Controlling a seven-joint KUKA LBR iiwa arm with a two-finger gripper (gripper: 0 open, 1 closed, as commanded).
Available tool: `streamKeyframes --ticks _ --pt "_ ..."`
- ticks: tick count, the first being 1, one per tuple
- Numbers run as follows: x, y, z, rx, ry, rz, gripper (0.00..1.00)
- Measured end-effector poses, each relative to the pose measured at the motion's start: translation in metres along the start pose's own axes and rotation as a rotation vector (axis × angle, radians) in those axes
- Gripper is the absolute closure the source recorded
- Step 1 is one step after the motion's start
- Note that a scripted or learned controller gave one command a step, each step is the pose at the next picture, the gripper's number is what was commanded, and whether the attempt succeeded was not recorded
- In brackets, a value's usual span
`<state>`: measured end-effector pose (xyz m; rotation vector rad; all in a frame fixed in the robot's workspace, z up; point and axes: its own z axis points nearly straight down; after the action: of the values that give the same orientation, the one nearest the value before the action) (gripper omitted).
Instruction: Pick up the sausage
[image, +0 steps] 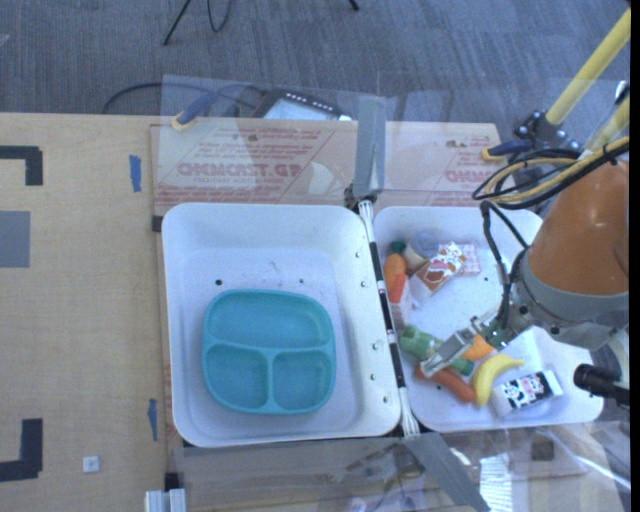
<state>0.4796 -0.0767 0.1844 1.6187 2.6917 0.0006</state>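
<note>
The sausage (458, 387) looks like a short red-orange piece lying near the front of the right bin (560, 412), between a green item (419, 343) and a banana (492, 376). My gripper (447, 354) hangs low over the bin just above and left of the sausage, its grey tip pointing down-left between the green item and the sausage. It covers part of an orange piece (481, 347). Nothing can be seen held in it.
The right bin also holds a carrot (396, 276), a small red-and-white carton (448, 264), a grey-blue object (425, 243) and a black-and-white carton (527, 390). In the left bin (190, 250) lies a teal divided plate (267, 351). The arm's orange band (590, 235) looms over the right bin's right side.
</note>
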Motion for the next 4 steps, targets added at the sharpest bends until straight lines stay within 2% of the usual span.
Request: streamKeyframes --ticks 1,2,3,4 --pt "-0.022 -0.012 0.100 -0.001 0.000 -0.186 0.00" --pt "-0.023 -0.010 0.088 -0.007 -0.002 -0.185 1.00" --pt "0.037 0.021 -0.068 -0.001 -0.001 -0.112 1.00" --pt "0.037 0.021 -0.068 -0.001 -0.001 -0.112 0.00"
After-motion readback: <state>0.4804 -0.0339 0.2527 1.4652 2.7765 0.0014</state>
